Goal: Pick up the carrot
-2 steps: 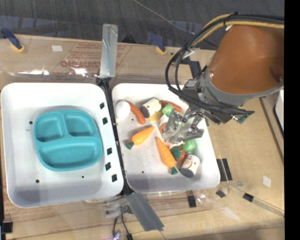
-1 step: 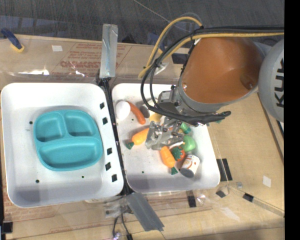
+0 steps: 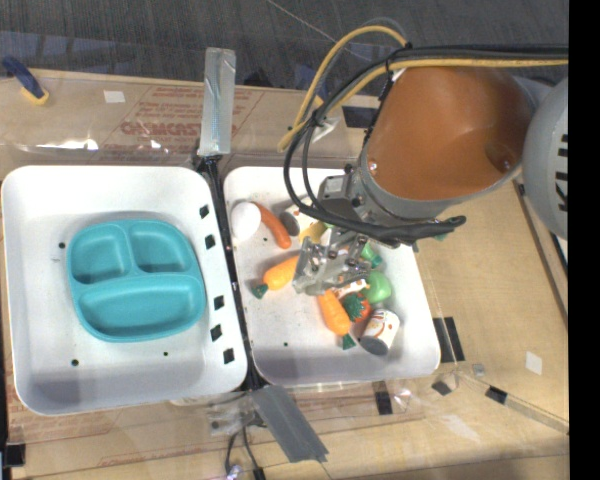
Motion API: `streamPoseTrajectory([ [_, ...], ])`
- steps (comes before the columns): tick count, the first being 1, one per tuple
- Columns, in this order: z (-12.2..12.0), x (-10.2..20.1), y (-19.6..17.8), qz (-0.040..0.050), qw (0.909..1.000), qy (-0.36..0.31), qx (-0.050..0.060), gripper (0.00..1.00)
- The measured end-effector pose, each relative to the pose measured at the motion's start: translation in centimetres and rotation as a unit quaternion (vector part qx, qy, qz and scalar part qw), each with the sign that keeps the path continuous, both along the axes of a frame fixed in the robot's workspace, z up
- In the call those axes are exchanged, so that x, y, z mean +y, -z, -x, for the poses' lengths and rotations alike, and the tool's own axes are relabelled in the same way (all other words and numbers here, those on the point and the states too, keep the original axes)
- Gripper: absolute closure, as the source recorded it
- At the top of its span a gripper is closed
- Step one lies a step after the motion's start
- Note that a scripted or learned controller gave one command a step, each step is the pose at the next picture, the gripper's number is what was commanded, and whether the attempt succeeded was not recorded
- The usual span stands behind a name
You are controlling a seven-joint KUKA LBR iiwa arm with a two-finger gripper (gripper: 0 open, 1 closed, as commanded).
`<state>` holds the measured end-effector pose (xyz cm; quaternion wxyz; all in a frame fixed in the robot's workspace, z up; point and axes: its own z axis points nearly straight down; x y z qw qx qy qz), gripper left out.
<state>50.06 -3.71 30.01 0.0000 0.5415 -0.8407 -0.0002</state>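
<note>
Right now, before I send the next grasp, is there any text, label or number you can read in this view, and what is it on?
Red printing on the clear plastic sheet behind the left bin: too blurred to read.
Small can in the right bin: label too small to read.
Nothing else legible.

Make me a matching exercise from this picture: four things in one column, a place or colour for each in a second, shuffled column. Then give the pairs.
Things:
1. divided tray
2. end effector
3. white egg-shaped item
4. can

Descriptions:
A. top-left corner of the right bin
B. teal, in the left bin
C. lying near the right bin's lower right corner
D. down among the toys in the right bin

Pairs: 1-B, 2-D, 3-A, 4-C
</note>
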Motion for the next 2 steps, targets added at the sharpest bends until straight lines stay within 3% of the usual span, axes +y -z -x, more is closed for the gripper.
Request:
streamPoseTrajectory([
  [2,-0.2,0.3,-2.1,0.0001,1.0,-0.006,-0.002,1.0],
])
